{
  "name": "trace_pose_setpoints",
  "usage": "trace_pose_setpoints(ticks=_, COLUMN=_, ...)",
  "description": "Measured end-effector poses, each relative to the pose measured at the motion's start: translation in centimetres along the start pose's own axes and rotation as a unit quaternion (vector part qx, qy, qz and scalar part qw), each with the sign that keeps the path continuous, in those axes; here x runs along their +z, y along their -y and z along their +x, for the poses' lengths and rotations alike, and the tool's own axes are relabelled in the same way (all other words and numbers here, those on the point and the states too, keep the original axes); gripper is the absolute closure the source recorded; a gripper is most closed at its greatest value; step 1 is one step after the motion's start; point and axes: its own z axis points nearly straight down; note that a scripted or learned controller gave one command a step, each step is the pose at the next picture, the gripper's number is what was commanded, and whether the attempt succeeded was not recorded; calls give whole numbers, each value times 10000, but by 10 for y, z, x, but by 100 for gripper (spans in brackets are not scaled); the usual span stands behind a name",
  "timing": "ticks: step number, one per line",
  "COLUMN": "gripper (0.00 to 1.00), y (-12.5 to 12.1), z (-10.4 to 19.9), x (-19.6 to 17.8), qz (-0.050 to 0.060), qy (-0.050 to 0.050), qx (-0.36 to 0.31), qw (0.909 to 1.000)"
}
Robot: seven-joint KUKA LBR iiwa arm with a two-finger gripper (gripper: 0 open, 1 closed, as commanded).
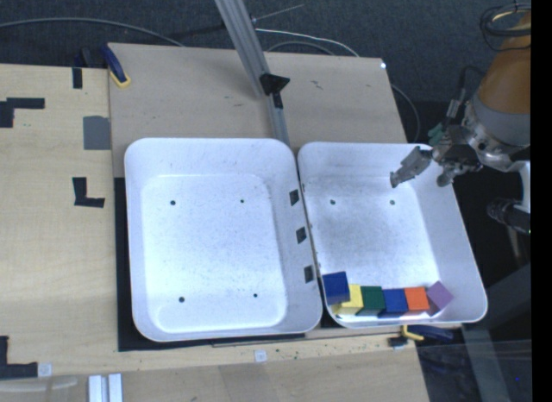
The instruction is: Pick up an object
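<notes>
Camera view finds no readable writing on the coloured blocks point(384, 298) in the right bin point(453, 228). Above its far edge, the hand point(423, 167) hangs spread open, gripping nothing.

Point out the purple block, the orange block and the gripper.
purple block point(440, 294): camera view, on its top face.
orange block point(417, 298): camera view, on its top face.
gripper point(424, 170): camera view, midway between its fingertips.

Two bins sit side by side on the worktop point(207, 90). Blocks point(384, 298) line the right bin's point(379, 228) lower edge. The left bin point(211, 236) lies mid-frame.
</notes>
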Motion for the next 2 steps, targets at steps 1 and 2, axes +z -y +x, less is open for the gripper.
trace_pose_setpoints(ticks=1, gripper=0, y=45, z=68, x=-94, qz=-42, qy=-3, qx=-24, qw=10000)
trace_pose_setpoints(ticks=2, gripper=0, y=70, z=138, x=-254, qz=-48, qy=0, qx=-17, qw=10000)
